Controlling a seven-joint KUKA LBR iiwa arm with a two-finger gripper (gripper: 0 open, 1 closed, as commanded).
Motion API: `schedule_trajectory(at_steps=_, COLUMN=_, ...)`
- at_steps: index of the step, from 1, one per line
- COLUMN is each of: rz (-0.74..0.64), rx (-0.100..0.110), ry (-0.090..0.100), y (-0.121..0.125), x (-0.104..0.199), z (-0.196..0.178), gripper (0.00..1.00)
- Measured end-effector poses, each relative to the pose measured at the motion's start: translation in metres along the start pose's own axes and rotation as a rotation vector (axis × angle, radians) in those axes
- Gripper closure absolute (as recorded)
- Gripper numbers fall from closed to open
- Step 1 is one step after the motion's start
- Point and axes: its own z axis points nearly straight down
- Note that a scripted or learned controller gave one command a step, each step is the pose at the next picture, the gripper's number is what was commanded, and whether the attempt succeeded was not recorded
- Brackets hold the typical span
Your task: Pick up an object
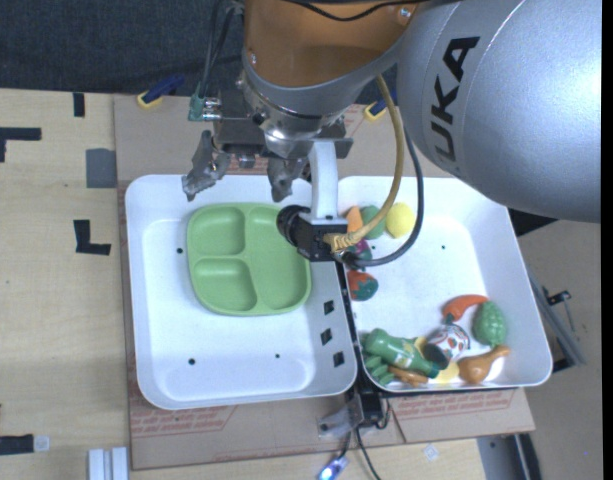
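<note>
My gripper [241, 180] hangs over the far edge of the left bin [156, 298], just above the back rim of a green divided plate [248, 258]. Its two fingers [199, 176] stand spread apart with nothing between them. The right bin [486, 238] holds small toy foods: a yellow lemon [398, 220] and an orange piece [354, 217] near the back, a red and green piece [363, 286] by the divider, and a cluster of several items [436, 353] at the front.
The grey arm and its orange band [326, 18] fill the upper right and cover the back of the right bin. A black cable end [304, 233] hangs over the plate's right edge. Brown cardboard lies under both bins.
</note>
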Motion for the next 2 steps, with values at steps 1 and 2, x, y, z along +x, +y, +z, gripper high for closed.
schedule_trajectory(at_steps=1, rz=0.003, rx=0.008, ry=-0.002, y=-0.032, x=-0.055, z=0.189, gripper=0.0)
schedule_trajectory(at_steps=2, rz=-0.002, rx=-0.008, ry=0.004, y=-0.046, x=-0.026, z=0.342, gripper=0.0)
